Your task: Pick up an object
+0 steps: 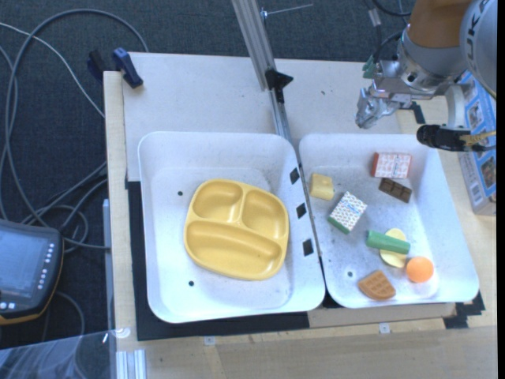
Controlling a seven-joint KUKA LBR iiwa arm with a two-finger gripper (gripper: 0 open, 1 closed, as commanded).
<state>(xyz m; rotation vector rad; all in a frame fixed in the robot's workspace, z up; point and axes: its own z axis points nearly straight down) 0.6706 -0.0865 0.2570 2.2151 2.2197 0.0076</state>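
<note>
**Q:** Where did your gripper [369, 115] stand at this moment?

**A:** My gripper hung over the bare bench [197, 93], just beyond the far edge of the right bin [451, 205], near that bin's far left corner. Nothing was seen in its grasp. Whether it was spread or pressed together, I cannot tell from this angle.

**Q:** And the things to be picked?

**A:** All lay in the right bin, apart from my gripper.
- A red-and-white box [392, 165] sat near the far edge, with a brown chocolate bar [394, 189] just beside it on the near side.
- A yellow block [321, 186] lay by the left wall.
- A green-and-white patterned box [348, 212] lay tilted, close to the yellow block and toward the middle.
- A green bar [387, 241] rested across a yellow slice [393, 257].
- An orange ball [420, 270] lay near the near right corner.
- A brown waffle piece [377, 285] lay by the near edge, just left of the orange ball.

**Q:** What did the left bin [146, 158] hold?

**A:** It held a yellow divided plate [237, 229], lying flat about its middle.
</note>
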